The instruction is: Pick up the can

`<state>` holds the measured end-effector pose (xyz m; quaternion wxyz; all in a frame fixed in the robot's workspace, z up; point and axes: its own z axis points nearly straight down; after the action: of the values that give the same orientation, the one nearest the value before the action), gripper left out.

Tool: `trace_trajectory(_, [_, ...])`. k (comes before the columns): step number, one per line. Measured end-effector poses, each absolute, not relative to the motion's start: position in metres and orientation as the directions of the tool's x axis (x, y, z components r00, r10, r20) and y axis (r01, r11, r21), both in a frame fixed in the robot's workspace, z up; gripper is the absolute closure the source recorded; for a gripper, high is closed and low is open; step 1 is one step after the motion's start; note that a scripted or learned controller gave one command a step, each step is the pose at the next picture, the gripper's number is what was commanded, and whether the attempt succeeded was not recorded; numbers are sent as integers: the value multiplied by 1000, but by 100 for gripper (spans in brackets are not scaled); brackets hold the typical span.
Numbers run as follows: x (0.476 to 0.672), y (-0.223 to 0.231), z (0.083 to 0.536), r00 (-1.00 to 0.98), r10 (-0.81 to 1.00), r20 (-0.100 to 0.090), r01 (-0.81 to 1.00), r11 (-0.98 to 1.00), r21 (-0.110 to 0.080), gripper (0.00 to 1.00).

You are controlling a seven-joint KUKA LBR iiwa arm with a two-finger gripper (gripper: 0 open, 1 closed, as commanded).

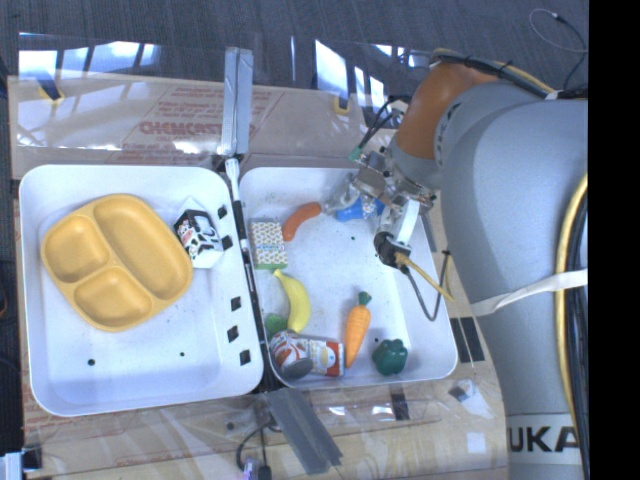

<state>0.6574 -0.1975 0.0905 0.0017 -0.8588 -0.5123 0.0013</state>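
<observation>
Can (308, 355) lies on its side in the right bin (432, 298), against the near wall and close to the near-left corner, with its red-and-white label turned up. Its long axis runs almost parallel to that near wall. One end faces the near-left corner and the other faces the carrot (357, 330), whose tip sits just beside it. I cannot tell which end is the top. A banana (293, 301) lies just behind the can, toward the bin's middle, and a green pepper (390, 355) sits past the carrot along the same wall.

By the look of it the can is rigid, with a smooth curved wall that may well be slippery. Lying down, it could roll across its axis, though the bin wall beside it should check that. Its weight cannot be judged. The soundest hold is probably across the round body at mid-length, at right angles to the long axis. The near wall leaves little room on one side, and the banana and carrot crowd the others, so the approach looks tight.

The end effector (375, 193) is at the far edge of the same bin, toward the far-right corner, just beside a small blue thing (348, 209) and well apart from the can. I cannot tell how far open it is, and nothing is seen in its grip.
</observation>
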Motion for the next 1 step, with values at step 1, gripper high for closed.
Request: trace_trajectory(1, [656, -195, 90, 508, 862, -1, 862, -508, -7, 0])
